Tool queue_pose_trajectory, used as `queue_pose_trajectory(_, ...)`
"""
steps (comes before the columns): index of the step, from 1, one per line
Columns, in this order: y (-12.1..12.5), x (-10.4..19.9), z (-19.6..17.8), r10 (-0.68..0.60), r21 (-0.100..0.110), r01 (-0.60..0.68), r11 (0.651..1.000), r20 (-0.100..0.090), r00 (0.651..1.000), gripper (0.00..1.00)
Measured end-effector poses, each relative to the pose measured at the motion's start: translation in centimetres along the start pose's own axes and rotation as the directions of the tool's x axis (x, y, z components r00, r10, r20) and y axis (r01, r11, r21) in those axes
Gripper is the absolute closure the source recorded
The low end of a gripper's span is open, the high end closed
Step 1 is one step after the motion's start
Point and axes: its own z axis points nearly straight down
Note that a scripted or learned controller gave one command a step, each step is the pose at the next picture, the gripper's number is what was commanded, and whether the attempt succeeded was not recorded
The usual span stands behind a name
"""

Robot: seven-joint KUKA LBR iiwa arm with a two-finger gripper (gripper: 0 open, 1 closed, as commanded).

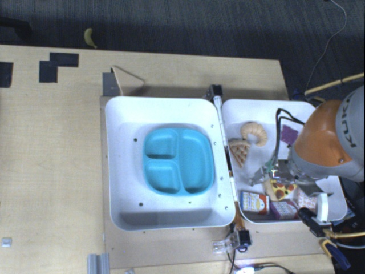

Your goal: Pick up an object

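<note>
Right bin [228, 114]: gripper [278, 176] hangs low over small packets [268, 201] at the near wall; its state you cannot tell. Likely light, slick, crushable; take one across its narrow width.

On the desk [51, 153], the left bin [122, 153] holds a blue three-compartment tray [178, 161]. The right bin [234, 116] holds a croissant [254, 132], a waffle piece [238, 152], a purple item [289, 134] and small packets [254, 202]. The arm [325, 141] reaches over this bin, its gripper [279, 178] low among the clutter.
</note>
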Motion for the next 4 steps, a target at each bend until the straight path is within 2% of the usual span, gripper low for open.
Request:
queue_pose_trajectory(1, 0.4, -0.1, -1.3, 0.000, -0.010, 0.000, 1.000, 0.002, 1.000, 1.00)
queue_pose_trajectory(2, 0.2, 0.0, -1.1, 0.000, -0.004, 0.000, 1.000, 0.001, 1.000, 0.00)
queue_pose_trajectory(3, 0.4, 0.0, -2.2, -0.001, -0.009, 0.002, 1.000, 0.001, 1.000, 1.00)
queue_pose_trajectory(4, 4.5, 9.9, -9.5, -0.004, 0.017, 0.004, 1.000, -0.009, 1.000, 1.00)
